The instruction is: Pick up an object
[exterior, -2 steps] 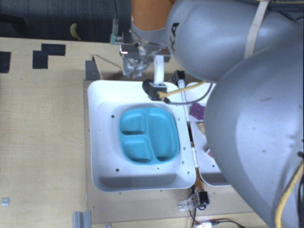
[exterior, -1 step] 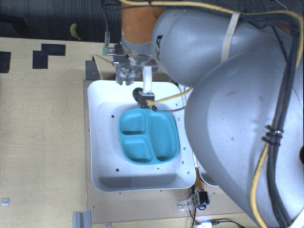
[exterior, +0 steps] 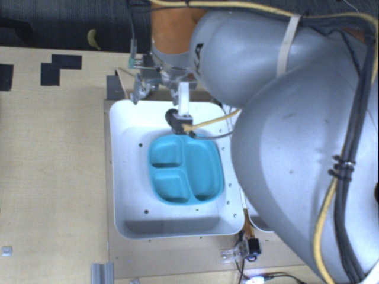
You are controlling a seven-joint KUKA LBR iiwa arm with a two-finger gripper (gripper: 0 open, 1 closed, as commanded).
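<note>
Camera view: a slanted look down on a pale bench (exterior: 53, 158); a white bin (exterior: 127, 158) sits mid-frame; the grey arm (exterior: 284, 99) reaches in from the right and covers much of that side.
Tray: a blue tray (exterior: 183, 170) with three compartments; it lies flat, open side up, in the middle of the bin and toward its right wall; it is the one loose thing I can see there, so it is probably what is to be picked.
Gripper: the gripper (exterior: 155, 83) hangs below the orange wrist band, over the bin's far rim and just beyond the tray's far edge; whether it is open or closed, I cannot tell; it appears clear of the tray.
Why there: likely lined up for the tray's raised far lip; a thin rim can be pinched, while the flat floor offers no hold.
Stage: the pick is not yet done; the tray rests on the bin floor.
Risk: a wide, smooth tray lifted by one edge may tilt or slip.
</note>
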